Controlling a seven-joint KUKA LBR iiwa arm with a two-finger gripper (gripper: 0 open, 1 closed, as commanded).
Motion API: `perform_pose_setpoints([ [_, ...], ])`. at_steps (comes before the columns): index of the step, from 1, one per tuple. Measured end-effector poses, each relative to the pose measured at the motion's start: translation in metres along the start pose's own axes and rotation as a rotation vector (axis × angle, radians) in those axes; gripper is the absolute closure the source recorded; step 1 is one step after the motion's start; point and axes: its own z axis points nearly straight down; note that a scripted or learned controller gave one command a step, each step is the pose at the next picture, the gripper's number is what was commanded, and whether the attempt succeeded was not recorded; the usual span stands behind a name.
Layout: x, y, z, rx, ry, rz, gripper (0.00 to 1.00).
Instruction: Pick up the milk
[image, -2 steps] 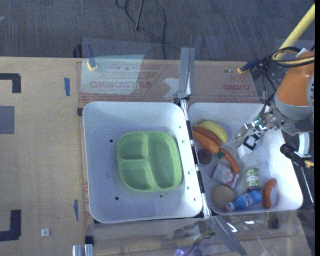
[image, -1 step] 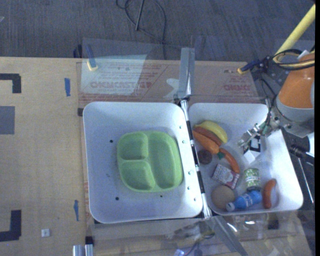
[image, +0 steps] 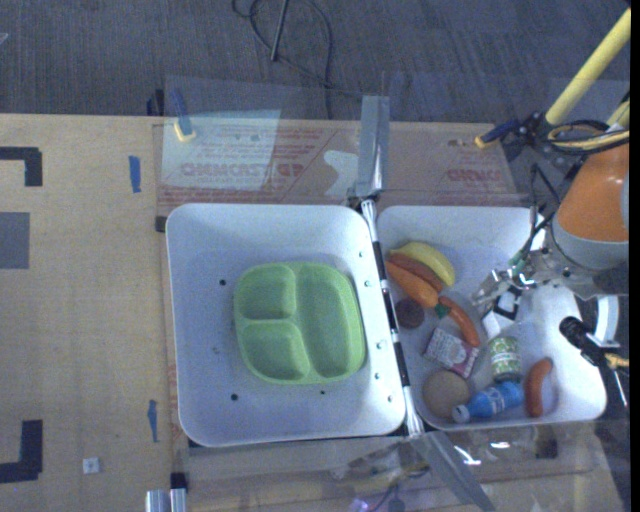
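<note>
On the wooden bench (image: 80, 330), the right bin (image: 590, 400) holds the milk (image: 450, 351), seemingly the small carton among toy food. The gripper (image: 505, 290) hovers just right of it, approaching; whether its fingers are apart I cannot tell. Next: descend leftward over the carton.

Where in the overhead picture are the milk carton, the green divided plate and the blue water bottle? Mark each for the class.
milk carton (image: 450, 351): camera view, on its top face.
green divided plate (image: 299, 322): camera view, on its centre ridge.
blue water bottle (image: 495, 401): camera view, on its body.
</note>
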Motion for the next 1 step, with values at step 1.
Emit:
perform_pose_setpoints([
  [1, -0.0019, -0.0010, -0.0077, 0.001, 0.003, 0.003, 1.00],
])
